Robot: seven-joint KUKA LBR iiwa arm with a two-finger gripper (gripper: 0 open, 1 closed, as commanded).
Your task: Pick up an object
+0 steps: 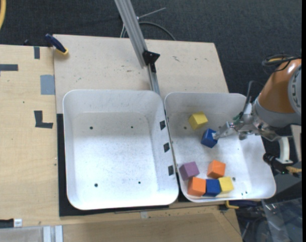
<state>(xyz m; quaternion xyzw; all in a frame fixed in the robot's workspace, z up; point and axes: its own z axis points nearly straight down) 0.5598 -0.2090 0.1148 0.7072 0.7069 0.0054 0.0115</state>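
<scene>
The left bin (77,150) sits beside the right bin (253,173), where the blocks lie. In the right bin, a yellow cube (198,120) lies toward the far wall, and a blue cube (209,138) sits just below it, right at the tip of the end effector (224,131). The blue cube lies to the end effector's left, touching or nearly so. Whether the end effector grips it or is apart, I cannot tell. The other blocks cluster well apart near the front wall.
</scene>
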